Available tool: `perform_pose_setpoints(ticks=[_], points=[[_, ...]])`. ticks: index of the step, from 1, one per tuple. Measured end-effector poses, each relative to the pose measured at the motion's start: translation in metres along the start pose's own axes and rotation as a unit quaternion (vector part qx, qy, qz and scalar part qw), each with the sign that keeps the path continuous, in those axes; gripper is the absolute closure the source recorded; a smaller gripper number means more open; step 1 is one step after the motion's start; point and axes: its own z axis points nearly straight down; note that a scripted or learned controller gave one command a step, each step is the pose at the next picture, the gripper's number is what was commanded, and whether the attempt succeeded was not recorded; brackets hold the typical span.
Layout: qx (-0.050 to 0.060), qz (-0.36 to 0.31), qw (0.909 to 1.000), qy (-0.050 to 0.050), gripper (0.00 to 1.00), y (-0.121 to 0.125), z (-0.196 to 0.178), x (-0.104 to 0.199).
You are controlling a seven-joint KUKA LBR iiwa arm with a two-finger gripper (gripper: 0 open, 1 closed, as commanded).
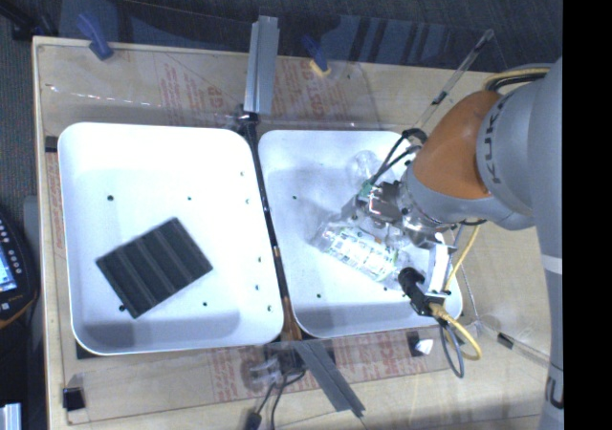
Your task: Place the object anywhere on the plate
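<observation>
Two white bins (153, 146) seen on tan bench (143, 84). Black ribbed plate (154, 267). Clear object with green markings (359, 248). Grey arm (521, 151), orange band (457, 153).

The arm (507, 151) is running off the frame's right side, so its base is not showing; its orange wrist is covering the right bin's (316, 318) upper right corner and part of the far rim; the claw (382, 204) is sitting under cables and wrist housing, and whether anything is lying between its parts is too cluttered to tell; the clear object (356, 248) beneath it is see-through and blurring into the white floor, so its outline is hard to trace, and a paler clear shape (363, 165) above it is too faint to identify; the surface's (143, 84) lower edge is being cut off at the bottom; a dark device (11, 270) is being cropped at the left edge.
</observation>
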Motion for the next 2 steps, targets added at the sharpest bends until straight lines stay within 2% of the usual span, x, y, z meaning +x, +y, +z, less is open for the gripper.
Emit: perform_pose_setpoints(ticks=[1, 2], points=[[0.014, 0.023, 0.9996, -0.003, 0.0, -0.041, 0.001, -0.006], [0.024, 0.171, 0.985, -0.007, 0.0, -0.062, 0.029, 0.036]])
